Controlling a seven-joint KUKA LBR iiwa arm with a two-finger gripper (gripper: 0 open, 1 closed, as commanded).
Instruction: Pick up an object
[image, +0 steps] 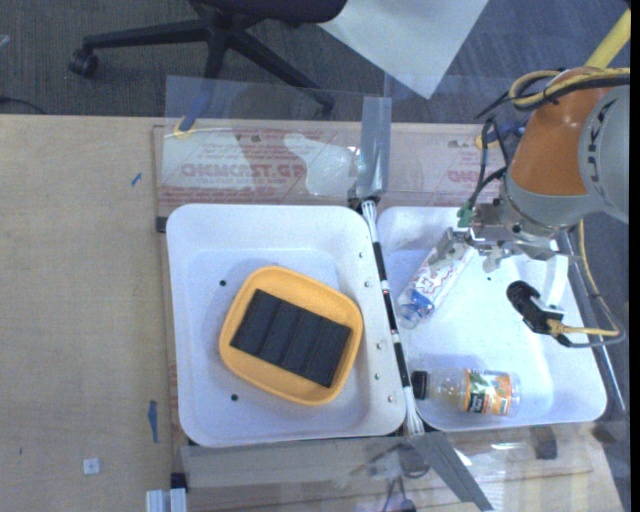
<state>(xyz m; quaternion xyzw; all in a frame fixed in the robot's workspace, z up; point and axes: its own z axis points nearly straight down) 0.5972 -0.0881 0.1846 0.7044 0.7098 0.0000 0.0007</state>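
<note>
gripper (478, 243) hovering at 12 o'clock in right bin (575, 400), fingers spread | clear bottle (433, 281) lying just beside at 8 o'clock | light, slippery, crushable; grasping mid-body advisable

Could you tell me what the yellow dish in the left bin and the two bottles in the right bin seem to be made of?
The yellow dish looks like matte moulded plastic with soft rounded edges; its dark insert seems like foam or rubber, though that is unclear. The bottle near the claw and the bottle with the black cap look like clear glossy plastic, their printed labels showing.
</note>
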